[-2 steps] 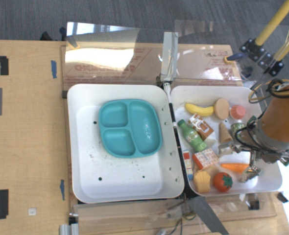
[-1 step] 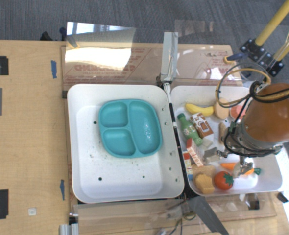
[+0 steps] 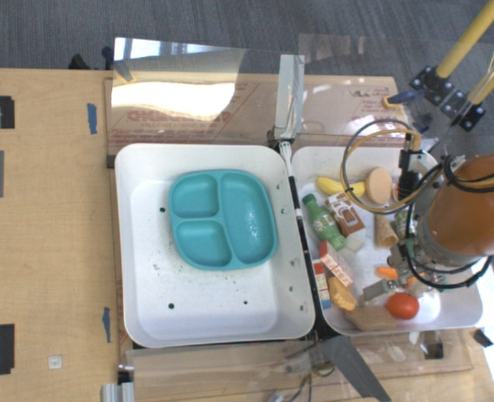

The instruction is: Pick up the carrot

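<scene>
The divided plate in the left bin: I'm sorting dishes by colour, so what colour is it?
Teal, plain and unpatterned; the camera view shows the three-compartment plastic plate clearly.

Grey carpet floor [image 3: 230, 7], plywood bench [image 3: 38, 224]

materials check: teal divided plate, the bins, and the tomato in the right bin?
Teal plate: looks like moulded plastic, semi-gloss; uniform colour with a soft highlight in the right compartment.
Left bin and right bin: white, likely plastic, fairly matte; rounded moulded corners, dark specks on the left one's floor.
Tomato: probably toy plastic or rubber; even red, smooth, faint sheen. Too small to be sure.
</scene>
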Available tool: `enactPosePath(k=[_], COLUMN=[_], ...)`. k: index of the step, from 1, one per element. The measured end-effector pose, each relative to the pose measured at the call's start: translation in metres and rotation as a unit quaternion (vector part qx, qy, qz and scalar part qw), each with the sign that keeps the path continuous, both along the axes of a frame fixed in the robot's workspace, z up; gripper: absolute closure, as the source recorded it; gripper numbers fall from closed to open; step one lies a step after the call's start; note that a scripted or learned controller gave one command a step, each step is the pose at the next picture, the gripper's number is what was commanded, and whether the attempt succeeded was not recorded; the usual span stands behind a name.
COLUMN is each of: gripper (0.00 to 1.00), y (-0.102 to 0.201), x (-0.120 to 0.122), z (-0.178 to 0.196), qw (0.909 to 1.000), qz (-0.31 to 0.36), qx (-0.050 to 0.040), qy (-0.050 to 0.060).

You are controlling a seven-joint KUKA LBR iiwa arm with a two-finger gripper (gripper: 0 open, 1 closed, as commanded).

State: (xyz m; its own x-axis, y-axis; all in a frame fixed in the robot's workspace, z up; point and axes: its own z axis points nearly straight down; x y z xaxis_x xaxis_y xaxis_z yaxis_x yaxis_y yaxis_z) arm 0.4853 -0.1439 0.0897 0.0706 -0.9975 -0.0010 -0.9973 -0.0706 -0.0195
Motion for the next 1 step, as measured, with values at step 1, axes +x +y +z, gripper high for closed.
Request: enactPosePath(k=[1], gripper=[1.00], y=[0.0025], x=[0.0023], z=[0.0112], qw=[1.0000], qz=[-0.001], qx=[0.0017], qy=[-0.002])
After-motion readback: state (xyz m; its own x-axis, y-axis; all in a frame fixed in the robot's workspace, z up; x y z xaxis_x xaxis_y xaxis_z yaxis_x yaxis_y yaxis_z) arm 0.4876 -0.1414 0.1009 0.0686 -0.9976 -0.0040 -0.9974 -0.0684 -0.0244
